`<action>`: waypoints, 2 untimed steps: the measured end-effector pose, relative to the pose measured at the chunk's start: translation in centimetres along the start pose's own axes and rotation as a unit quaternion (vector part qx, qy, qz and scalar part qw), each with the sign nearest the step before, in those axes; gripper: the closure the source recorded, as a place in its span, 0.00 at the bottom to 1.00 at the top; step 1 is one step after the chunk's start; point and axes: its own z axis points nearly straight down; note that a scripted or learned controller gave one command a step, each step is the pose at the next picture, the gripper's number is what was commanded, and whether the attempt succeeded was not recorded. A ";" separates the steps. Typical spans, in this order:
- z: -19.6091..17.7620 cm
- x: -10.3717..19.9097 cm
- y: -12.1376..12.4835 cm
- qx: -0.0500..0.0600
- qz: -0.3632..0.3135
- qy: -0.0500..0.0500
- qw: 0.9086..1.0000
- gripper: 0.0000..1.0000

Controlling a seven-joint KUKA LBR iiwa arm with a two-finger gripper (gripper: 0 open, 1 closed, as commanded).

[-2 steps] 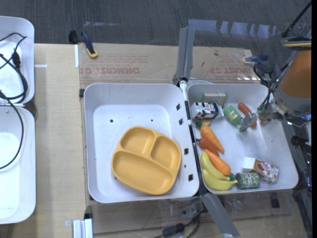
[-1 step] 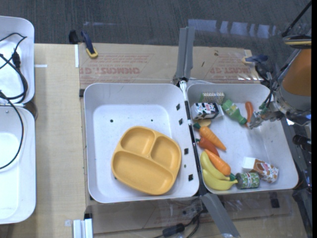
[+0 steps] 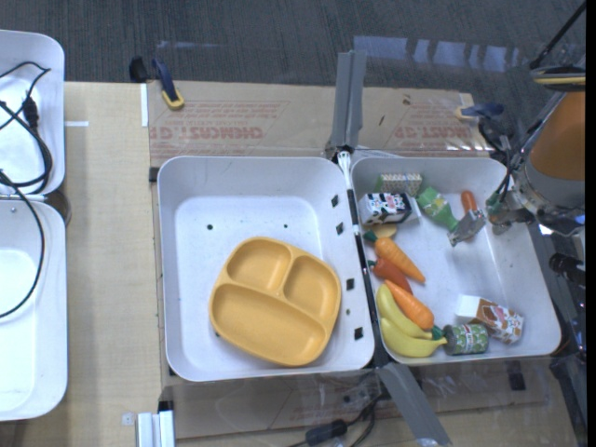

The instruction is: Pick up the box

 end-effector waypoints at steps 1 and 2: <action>-9.0 -1.0 6.7 -0.001 0.012 -0.004 1.000 0.00; 1.1 -0.3 3.3 0.000 -0.023 -0.002 1.000 0.00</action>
